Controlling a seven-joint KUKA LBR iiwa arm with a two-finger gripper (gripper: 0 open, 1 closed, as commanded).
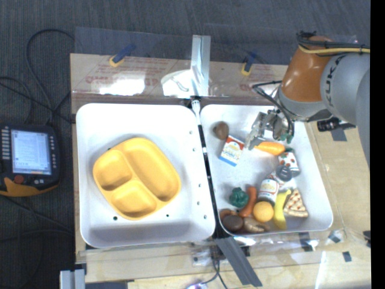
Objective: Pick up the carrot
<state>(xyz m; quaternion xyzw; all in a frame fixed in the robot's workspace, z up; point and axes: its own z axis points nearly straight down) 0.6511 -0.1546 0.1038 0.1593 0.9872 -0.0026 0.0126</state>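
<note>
The carrot, a short orange piece, lies on its side in the upper middle of the right bin. My gripper hangs directly over it, coming in from the grey arm with the orange band at the upper right. Its two fingers stand apart, open, with their tips at the carrot's upper edge and the left tip close to the carrot's left end. Nothing shows the carrot clamped between them.
Around the carrot in the right bin are a small carton, a brown round item and a can. A heap of toy food fills the front. The left bin holds a yellow divided tray.
</note>
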